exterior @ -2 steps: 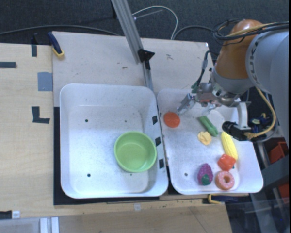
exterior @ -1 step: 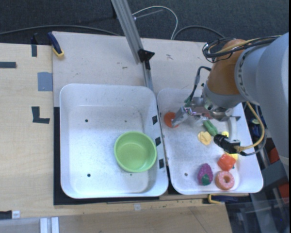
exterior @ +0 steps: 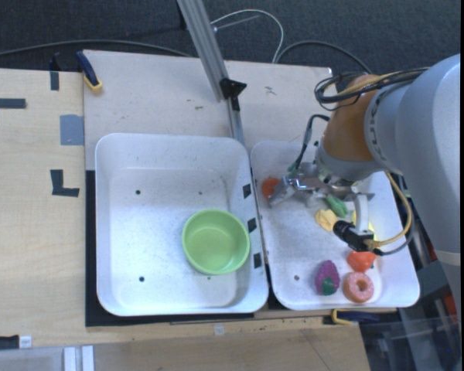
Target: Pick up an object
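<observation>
In the right-hand bin (exterior: 290, 280) we see a scatter of small toy objects: an orange-red piece (exterior: 270, 185) near the bin's far left corner, a green piece (exterior: 337, 205) and a yellow one (exterior: 325, 220) lying close together under the arm's wrist, an orange piece (exterior: 361, 260) further toward us, and, near the front edge, a purple berry-like piece (exterior: 326, 277) just beside a pink ring-shaped doughnut (exterior: 359, 287). The left-hand bin (exterior: 124, 207) carries a single light green bowl (exterior: 215, 241), upright, in its near right part. Both bins are shallow and white, speckled with dark flecks, and sit side by side, touching, on a pale board laid over a light wooden bench (exterior: 31, 230) marked with grey tape pieces. Beyond the bench we see dark carpet, loose cables and a slanted metal pole (exterior: 205, 37). A small blue and yellow clamp (exterior: 89, 70) grips the board's far left corner. The grey arm (exterior: 417, 122) with its orange band reaches in from the right, and its gripper (exterior: 284, 190) hangs low over the right bin's far left part, just beside the orange-red piece. We cannot tell how far the pincer is spread, nor whether it touches that piece.
</observation>
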Robot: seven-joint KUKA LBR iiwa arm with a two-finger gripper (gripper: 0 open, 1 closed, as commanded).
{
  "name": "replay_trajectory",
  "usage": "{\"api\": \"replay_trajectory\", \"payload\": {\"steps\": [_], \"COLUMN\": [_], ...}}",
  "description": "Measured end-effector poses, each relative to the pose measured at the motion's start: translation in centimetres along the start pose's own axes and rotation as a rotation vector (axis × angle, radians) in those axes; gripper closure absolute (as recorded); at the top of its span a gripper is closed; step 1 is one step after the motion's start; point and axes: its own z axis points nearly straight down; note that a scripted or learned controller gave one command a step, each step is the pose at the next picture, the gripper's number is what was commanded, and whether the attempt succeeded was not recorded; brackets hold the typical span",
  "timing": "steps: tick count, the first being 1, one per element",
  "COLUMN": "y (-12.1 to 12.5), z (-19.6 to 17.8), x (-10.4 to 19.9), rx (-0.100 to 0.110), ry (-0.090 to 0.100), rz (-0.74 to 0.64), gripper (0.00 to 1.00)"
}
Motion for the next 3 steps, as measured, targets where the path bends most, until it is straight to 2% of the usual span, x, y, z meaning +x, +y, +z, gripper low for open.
{"api": "replay_trajectory", "payload": {"steps": [1, 3], "y": [0.0, 0.7], "z": [-1.1, -12.7], "x": [0.1, 0.1], "rx": [0.0, -0.005], "ry": [0.002, 0.001], "rz": [-0.001, 0.0], "gripper": [1.0, 1.0]}}
